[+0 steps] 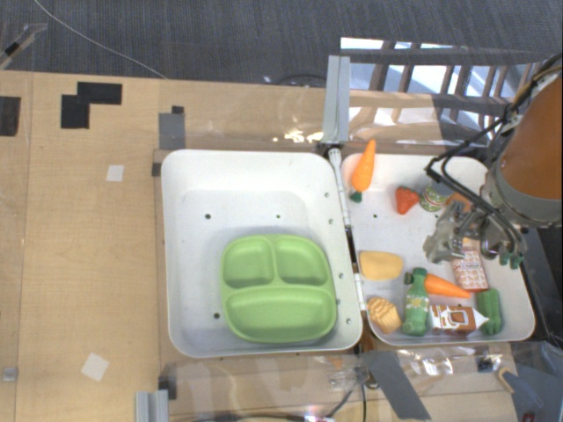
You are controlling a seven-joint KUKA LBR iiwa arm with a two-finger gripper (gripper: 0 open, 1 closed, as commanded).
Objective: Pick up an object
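Note:
My gripper point(442, 243) hangs low over the middle of the right bin point(387, 227), reaching in from the right. Just right of it lies a pink and white packet point(472, 271). A small can point(433, 199) and a red toy fruit point(405, 200) sit just behind it. Below it lie an orange carrot point(442, 285) and a yellow wedge point(381, 265). Along the front edge are a green bottle point(416, 311), a brown carton point(454, 320), a green vegetable point(490, 311) and a tan pastry point(383, 313). Another carrot point(363, 165) lies at the back left corner.
The left bin point(202, 192) holds a green divided plate point(280, 288) in its front half. A metal divider rail point(345, 236) runs between the two bins. The arm's orange band point(538, 139) looms over the right bin's far right side.

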